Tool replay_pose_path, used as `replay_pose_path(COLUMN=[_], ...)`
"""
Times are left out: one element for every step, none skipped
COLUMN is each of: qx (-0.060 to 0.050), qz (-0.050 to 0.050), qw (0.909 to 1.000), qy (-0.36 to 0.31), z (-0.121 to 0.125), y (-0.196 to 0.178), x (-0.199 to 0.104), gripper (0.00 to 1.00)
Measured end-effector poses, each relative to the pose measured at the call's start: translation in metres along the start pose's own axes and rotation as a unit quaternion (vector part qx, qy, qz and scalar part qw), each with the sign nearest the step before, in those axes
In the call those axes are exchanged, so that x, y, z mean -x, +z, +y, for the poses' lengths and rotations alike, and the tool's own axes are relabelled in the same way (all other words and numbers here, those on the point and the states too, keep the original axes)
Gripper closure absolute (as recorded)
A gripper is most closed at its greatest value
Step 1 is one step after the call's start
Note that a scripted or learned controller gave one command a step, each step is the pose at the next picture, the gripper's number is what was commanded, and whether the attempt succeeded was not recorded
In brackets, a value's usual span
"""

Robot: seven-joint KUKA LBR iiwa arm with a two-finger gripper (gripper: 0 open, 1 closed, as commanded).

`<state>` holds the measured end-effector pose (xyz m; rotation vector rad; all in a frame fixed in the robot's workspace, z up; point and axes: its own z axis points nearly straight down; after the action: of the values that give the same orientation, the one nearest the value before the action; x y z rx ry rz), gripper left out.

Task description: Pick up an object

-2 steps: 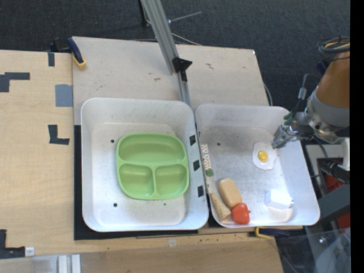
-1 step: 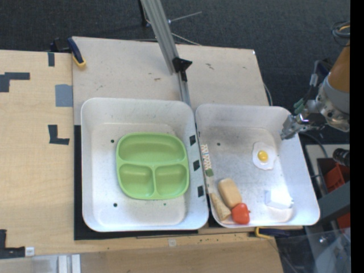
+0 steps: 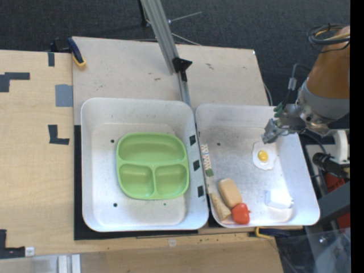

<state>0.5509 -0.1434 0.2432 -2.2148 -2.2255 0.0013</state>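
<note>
Green three-compartment plastic plate (image 3: 152, 165) in left white bin (image 3: 91, 169); gripper (image 3: 272, 133) above right bin (image 3: 227, 124) (near fried-egg toy (image 3: 263, 157)).

Fried egg (image 3: 263, 157) flat in right bin (image 3: 239, 124)

Even, diffuse overhead light; both white bins (image 3: 91, 152) read bright without glare. Shadows are soft and short, as under the green plate (image 3: 152, 165). The frame is slightly soft and grainy; the tool (image 3: 272, 133) appears mildly blurred.
</note>
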Motion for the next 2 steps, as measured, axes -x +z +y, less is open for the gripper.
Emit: replay_pose_path(qx=[0.0,0.0], qz=[0.0,0.001], qw=[1.0,1.0], qy=[-0.001,-0.001], z=[0.005,-0.005], y=[0.011,0.004], x=[-0.056,-0.114], gripper=[1.0,1.0])
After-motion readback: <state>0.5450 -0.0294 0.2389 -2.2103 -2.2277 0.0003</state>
